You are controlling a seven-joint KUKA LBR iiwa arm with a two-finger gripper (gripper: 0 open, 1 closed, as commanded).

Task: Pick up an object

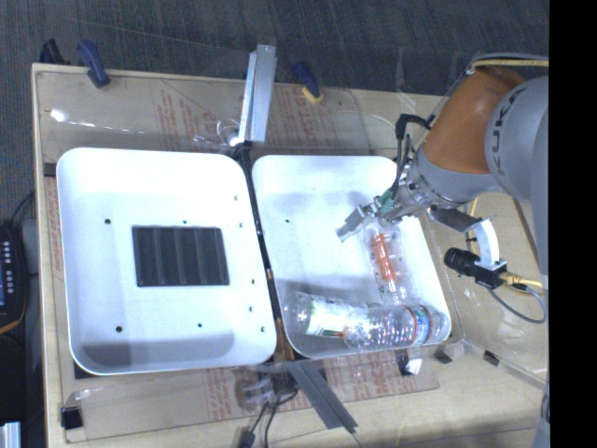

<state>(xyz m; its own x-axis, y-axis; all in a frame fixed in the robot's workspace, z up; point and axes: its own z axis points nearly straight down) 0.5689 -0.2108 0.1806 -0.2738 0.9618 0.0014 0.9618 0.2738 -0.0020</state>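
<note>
Place: you face a robot lab.
Bench (149, 101): blue clamps (93, 63) grip its edge.
Bins: white left bin (84, 185), right bin (298, 180), side by side.
Arm (494, 129): grey, orange band, cabled.
Floor (280, 17): dark carpet.

White bins (93, 203), black ribbed panel (180, 256), clear orange-flecked tube (385, 261)

Pale brown board bench (140, 101) with red print carries two shallow white plastic bins touching side by side, the left bin (84, 185) near its left edge, the right bin (298, 189) right of centre; a blue clamp (93, 63) sits near the far-left corner, a second blue clamp (306, 79) and a grey metal bar (258, 91) at mid far edge.
</note>
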